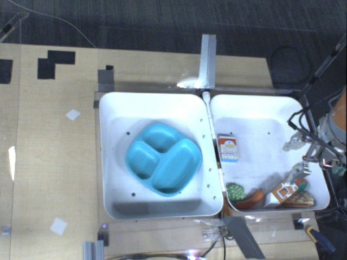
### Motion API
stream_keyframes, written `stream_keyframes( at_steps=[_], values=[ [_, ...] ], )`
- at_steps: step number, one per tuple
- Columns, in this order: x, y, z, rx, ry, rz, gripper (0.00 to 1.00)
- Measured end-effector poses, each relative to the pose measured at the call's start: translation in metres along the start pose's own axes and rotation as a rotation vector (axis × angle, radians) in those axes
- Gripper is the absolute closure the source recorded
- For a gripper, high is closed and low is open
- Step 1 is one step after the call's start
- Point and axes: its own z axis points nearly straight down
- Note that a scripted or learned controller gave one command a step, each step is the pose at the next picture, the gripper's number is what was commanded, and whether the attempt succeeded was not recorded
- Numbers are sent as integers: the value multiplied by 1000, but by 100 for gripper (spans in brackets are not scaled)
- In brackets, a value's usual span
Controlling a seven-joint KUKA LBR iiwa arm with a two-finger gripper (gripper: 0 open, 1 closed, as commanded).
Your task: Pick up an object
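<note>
- Looking down on the tabletop [49, 161], there are two shallow white bins sitting side by side, touching along the middle.
- The left bin [116, 118] has a blue divided plate [163, 158] in it, three compartments, lying roughly in the middle and turned at a bit of an angle.
- The right bin [255, 112] has all the small stuff. A little orange-and-white box [227, 148] lies flat near the bin's left wall, well apart from the rest.
- Down along the near edge of the right bin there's a cluster: a green bumpy thing [235, 190], an orange carrot-looking piece [253, 198] just beside it, then a small orange-and-white carton [284, 190] and a tan bread-like item [301, 201] at the corner. They're packed close, some look like they're touching, but I can't tell exactly which.
- The arm [336, 126] comes in from the right, over the right side of the right bin, with cables looped around it.
- The pincer [301, 167] hangs just above the carton and the bread-like item. Its fingers look spread apart a bit, and I don't see anything between them.
- Nothing has been lifted, every object lies in a bin.
</note>
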Motion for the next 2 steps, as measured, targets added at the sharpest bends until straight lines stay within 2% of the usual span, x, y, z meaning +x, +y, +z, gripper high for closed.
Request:
stream_keyframes(
  at_steps=[1,2],
  values=[
    [0,0,0,0,0,0,0],
    [16,70,105,-2,4,-256,0]
  ],
)
